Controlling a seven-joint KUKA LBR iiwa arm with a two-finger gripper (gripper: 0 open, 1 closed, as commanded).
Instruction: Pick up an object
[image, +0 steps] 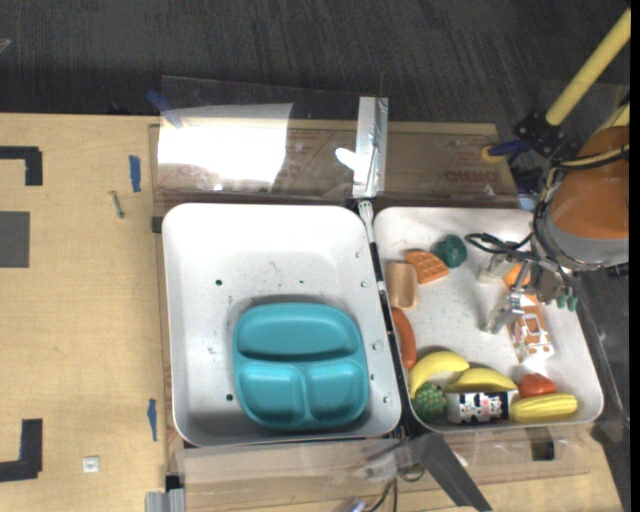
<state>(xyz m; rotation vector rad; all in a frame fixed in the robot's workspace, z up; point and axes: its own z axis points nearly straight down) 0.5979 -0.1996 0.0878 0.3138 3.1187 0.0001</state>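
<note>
pick not done yet, judging by the frame. arm (590, 205) reaches in at 3 o'clock, gripper (520, 310) low over the right bin (590, 400), w/ a small orange-white item (535, 340) just below it; can't tell its state, and nothing is visibly lifted. candidates sit in that bin: bananas (465, 372) at 6, green ball (452, 250) and waffle (428, 267) at 11, can (480, 406) at 6. left bin (200, 260) holds a teal tray (300, 365). left to do: grasp and lift.

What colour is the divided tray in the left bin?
Teal, a blue-green; the divided tray shows clearly in the camera view.
</note>
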